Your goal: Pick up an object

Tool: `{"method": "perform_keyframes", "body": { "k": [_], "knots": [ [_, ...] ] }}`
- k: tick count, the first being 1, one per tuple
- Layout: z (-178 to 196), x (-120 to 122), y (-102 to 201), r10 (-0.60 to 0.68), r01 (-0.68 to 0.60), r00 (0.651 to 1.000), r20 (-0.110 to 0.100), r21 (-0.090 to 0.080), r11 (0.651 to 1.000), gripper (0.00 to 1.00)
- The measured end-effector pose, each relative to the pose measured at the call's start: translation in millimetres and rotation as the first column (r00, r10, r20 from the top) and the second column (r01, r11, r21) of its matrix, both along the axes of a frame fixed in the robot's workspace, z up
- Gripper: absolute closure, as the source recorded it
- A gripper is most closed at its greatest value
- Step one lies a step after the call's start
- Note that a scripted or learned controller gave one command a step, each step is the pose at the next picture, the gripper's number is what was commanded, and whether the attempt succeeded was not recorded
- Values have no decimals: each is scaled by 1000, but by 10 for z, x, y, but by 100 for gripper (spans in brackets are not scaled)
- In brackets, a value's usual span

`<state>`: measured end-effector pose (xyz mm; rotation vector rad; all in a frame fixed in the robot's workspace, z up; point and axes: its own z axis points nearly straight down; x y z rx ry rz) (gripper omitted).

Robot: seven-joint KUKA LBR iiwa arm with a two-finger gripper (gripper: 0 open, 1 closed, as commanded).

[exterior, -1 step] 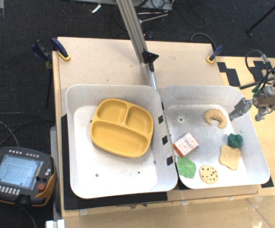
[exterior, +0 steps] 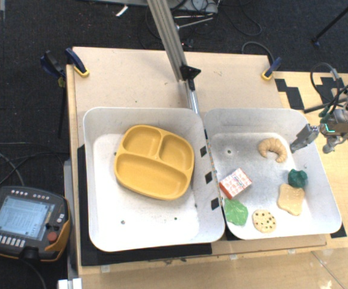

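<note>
Counter (exterior: pixel 138 77): pale board carrying two white bins side by side, clamps at its far corners
Left bin (exterior: pixel 102 221): holds only the yellow tray (exterior: pixel 155 161), a divided plate lying flat, well apart from me
Right bin (exterior: pixel 246 131): holds all the small things I could pick
My gripper (exterior: pixel 316 139): at the right bin's far right edge, above the rim; the two fingers stand apart, released, nothing between them
Step in hand: approach, as I judge it; nothing grasped, nothing lifted yet
Croissant (exterior: pixel 273 148): near my fingers, just to their left, lying free on bare bin floor; my likeliest target
Bread (exterior: pixel 291 200): pale slice near the bin's right wall, just below the green lump (exterior: pixel 297 177)
Box (exterior: pixel 235 183): small red and white carton, tilted, near the middle divide
Leaf (exterior: pixel 236 212): bright green, touching or just beside the cookie (exterior: pixel 264 221); I cannot tell which
Next move: shift left over the croissant, drop, then clench across its narrow width
In the way: little; the curved croissant may slip, and the bin's right rim lies close under my wrist
Pendant (exterior: pixel 23 221): on the floor, lower left, out of reach
</note>
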<state>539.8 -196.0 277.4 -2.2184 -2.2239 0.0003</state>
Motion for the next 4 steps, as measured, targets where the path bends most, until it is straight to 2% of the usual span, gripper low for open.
{"method": "perform_keyframes", "body": {
  "k": [1,3,4],
  "knots": [
    [-492,90,20,-2,2,1000,-5,1,1000,0],
    [-1406,-32,14,-3,3,1000,-5,1,1000,0],
    [-1278,-14,10,-3,3,1000,2,-1,1000,100]
  ]
}}
